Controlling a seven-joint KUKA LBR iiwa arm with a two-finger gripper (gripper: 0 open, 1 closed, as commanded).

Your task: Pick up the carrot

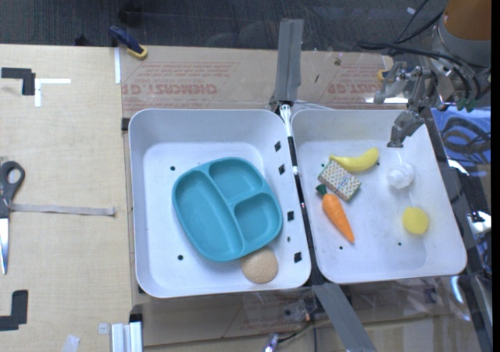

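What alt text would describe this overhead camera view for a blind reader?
An orange carrot lies in the right white bin beside a banana, small box and lemon; the robot's tool hangs over the bin's far corner. The left bin holds a blue tray.

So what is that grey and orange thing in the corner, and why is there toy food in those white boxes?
That grey and orange thing is a robot arm. At its end is a gripper, a claw with two fingers for picking things up. The picture comes from one camera above the bench, looking down at a slant, and the arm reaches in from the right.

There are two white bins side by side. The left bin has a blue plate with sections and a round tan thing, maybe a cookie. The right bin has a carrot, a banana, a small patterned box, a white thing and a yellow ball, maybe a lemon.

The robot's job is to pick up the carrot. It holds nothing right now; the gripper hangs near the top of the right bin, apart from the carrot.
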